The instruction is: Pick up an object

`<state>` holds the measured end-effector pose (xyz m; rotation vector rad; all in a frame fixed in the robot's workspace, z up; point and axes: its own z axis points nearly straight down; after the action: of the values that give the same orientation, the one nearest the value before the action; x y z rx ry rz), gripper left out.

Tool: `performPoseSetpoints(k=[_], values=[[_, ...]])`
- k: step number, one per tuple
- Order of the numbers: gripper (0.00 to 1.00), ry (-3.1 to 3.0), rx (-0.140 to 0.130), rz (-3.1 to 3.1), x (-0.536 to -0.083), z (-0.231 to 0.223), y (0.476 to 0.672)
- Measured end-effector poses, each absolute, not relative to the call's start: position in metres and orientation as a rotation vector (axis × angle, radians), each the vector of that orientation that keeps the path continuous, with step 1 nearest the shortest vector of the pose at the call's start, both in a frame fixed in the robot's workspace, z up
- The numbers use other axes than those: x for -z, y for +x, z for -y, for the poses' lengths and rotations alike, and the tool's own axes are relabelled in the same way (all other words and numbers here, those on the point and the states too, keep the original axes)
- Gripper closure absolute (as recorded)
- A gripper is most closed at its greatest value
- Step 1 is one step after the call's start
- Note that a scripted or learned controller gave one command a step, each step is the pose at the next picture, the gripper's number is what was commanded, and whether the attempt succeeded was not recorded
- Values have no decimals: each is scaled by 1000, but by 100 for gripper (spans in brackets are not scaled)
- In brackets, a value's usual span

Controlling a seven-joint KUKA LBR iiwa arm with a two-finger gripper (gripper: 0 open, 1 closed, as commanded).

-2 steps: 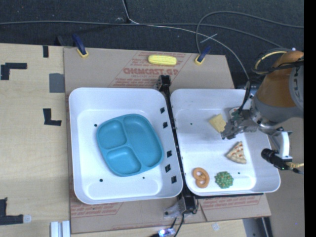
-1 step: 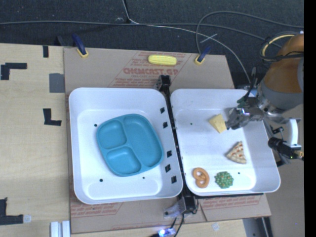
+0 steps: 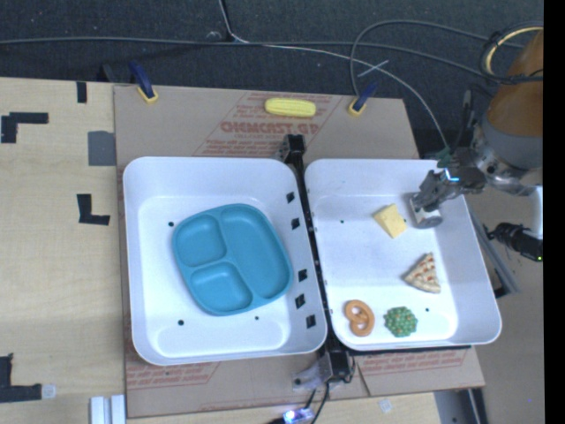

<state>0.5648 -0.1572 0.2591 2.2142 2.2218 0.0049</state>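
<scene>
The right bin (image 3: 459, 325) holds a yellow cheese block (image 3: 389, 220), a pizza slice (image 3: 424, 274), a pretzel (image 3: 359, 316) and a green broccoli piece (image 3: 402, 321). My gripper (image 3: 425, 208) hangs over the bin's upper right part, just right of the cheese block and apart from it. Nothing shows between its fingers. The arm comes in from the right edge.
The left bin (image 3: 146, 237) holds a blue divided plate (image 3: 231, 258). A yellow corn-like toy (image 3: 290, 108) lies on the cardboard behind the bins. Cables run across the dark floor at the back. Blue-and-yellow clamps (image 3: 144, 84) pin the cardboard's rear edge.
</scene>
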Motion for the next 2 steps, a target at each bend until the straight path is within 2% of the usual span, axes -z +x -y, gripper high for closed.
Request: performPoseSetpoints(k=[2], values=[[100,2218,2,-2227,-241,63,537]])
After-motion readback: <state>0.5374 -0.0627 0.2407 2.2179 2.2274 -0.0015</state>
